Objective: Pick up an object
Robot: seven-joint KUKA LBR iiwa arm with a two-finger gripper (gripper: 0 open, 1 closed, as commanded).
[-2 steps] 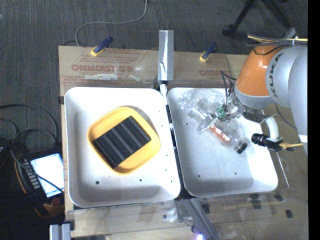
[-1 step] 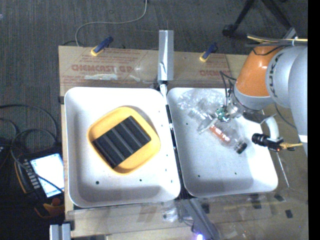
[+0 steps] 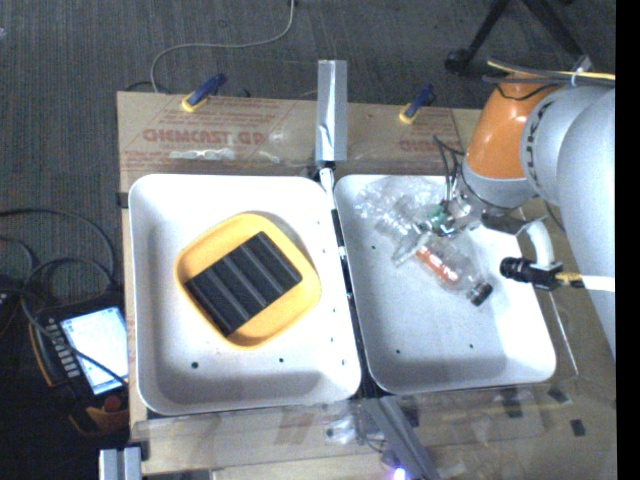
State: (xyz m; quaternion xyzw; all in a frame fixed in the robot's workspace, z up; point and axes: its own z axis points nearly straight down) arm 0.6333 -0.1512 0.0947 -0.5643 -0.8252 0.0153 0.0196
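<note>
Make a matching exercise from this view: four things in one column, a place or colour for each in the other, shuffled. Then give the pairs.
Things:
1. yellow pad
2. clear wrapper
3. blue clamps
4. arm band

Places or colours:
A. orange
B. in the right bin
C. on the board behind the bins
D. in the left bin

Pairs: 1-D, 2-B, 3-C, 4-A
</note>
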